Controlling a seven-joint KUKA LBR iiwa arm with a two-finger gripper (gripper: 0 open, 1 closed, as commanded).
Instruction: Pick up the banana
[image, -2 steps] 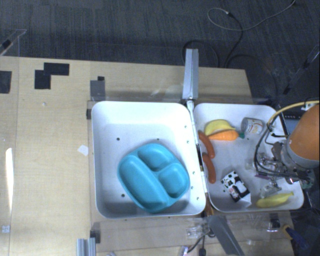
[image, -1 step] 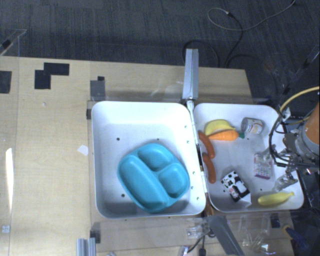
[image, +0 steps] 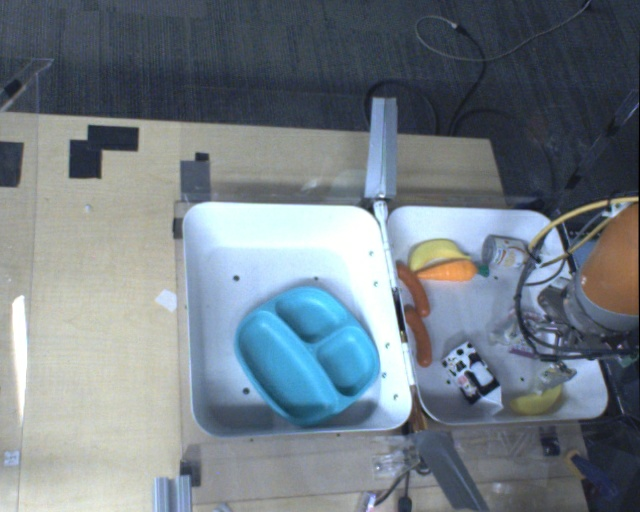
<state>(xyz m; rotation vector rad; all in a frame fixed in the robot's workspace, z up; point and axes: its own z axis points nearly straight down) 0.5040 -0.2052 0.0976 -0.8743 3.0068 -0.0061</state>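
A: Looking down on the bench (image: 90, 330), we note two white bins side by side. The left bin (image: 215, 300) contains a blue divided tray (image: 305, 352), lying at a slant.

B: Confirmed. In the right bin (image: 440, 395) we locate the banana (image: 537, 401) at the near right corner, close to the bin wall. The arm (image: 612, 272) enters from the right, and its gripper (image: 545, 350) hangs just above the banana.

A: Jaw condition?

B: We cannot tell. Cables and wrist hardware clutter that area, and the fingertips are too indistinct to read. We see nothing clearly clamped.

A: Remaining contents of the right bin?

B: We record a yellow rounded item (image: 432, 252) at the far side, with an orange carrot (image: 448, 271) touching its near edge. Two red-orange sausages (image: 414, 290) lie along the left wall, one behind the other. A black-and-white patterned box (image: 470, 372) sits just left of the banana, apart from it.
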